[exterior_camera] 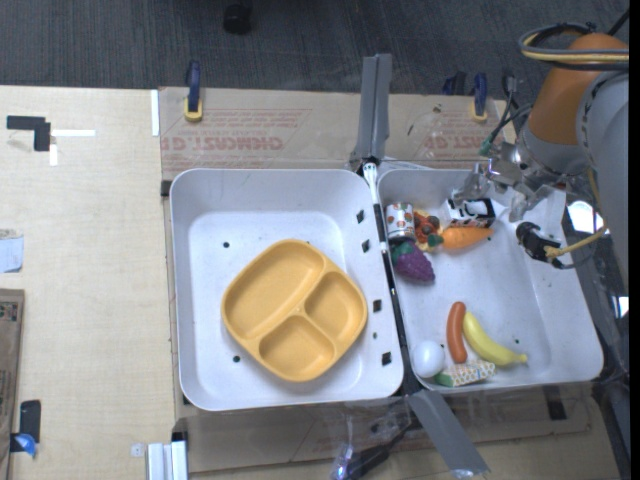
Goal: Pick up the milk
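Leftmost, the pale wood-grain surface point(80, 268) lies flat and bare across a wide stretch, with a few small objects at its far left edge. Next comes the left bin point(200, 298), a shallow white tray with rounded corners and a smooth, matt floor. It holds a yellow plate point(293, 310) of glossy plastic, rounded-square, split into three compartments and turned at a slant. White floor shows all round the plate.

Past the ridge where the two rims meet, the right bin point(560, 308) is more crowded. Along its left wall stand a small can point(400, 220) with a red label and, just below it, a knobbly purple bunch of grapes point(414, 265). A small red-and-dark piece point(429, 229) sits between the can and a smooth orange carrot point(466, 238) lying crosswise. The milk point(472, 208), a small black-and-white carton, is in the upper middle of this bin, touching or just above the carrot.

Near the lower edge sit a white egg point(428, 358), a pale speckled piece point(468, 373), an upright red sausage point(456, 330) and a curved yellow banana point(491, 341), close together. The bin's middle right is open floor.

The hand point(482, 183) hangs directly over the milk at the frame's upper right; whether it is clenched or released cannot be told. The grey arm point(570, 108) with its orange band fills the corner.
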Controlling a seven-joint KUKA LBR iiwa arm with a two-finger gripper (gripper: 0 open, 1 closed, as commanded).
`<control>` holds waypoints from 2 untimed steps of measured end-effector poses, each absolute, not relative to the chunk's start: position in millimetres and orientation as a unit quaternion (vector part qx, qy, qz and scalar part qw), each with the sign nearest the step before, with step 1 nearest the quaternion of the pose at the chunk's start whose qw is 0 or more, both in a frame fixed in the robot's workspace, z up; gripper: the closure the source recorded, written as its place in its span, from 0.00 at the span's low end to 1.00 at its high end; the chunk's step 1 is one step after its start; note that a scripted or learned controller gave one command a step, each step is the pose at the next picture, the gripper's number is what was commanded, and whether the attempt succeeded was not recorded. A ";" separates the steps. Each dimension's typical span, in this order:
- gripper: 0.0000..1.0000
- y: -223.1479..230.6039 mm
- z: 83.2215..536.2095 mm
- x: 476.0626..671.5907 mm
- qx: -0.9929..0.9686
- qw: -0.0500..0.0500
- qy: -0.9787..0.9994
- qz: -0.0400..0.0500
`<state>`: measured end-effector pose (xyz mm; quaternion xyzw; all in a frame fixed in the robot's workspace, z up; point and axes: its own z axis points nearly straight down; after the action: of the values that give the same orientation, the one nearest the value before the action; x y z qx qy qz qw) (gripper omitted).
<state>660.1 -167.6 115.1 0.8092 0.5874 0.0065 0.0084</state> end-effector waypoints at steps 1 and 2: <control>0.00 -122.7 107.8 642.7 0.818 0.013 0.576 0.010; 0.00 -102.6 107.7 633.1 0.802 0.014 0.597 0.010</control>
<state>633.1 -102.6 107.7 0.8020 0.5970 0.0104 0.0137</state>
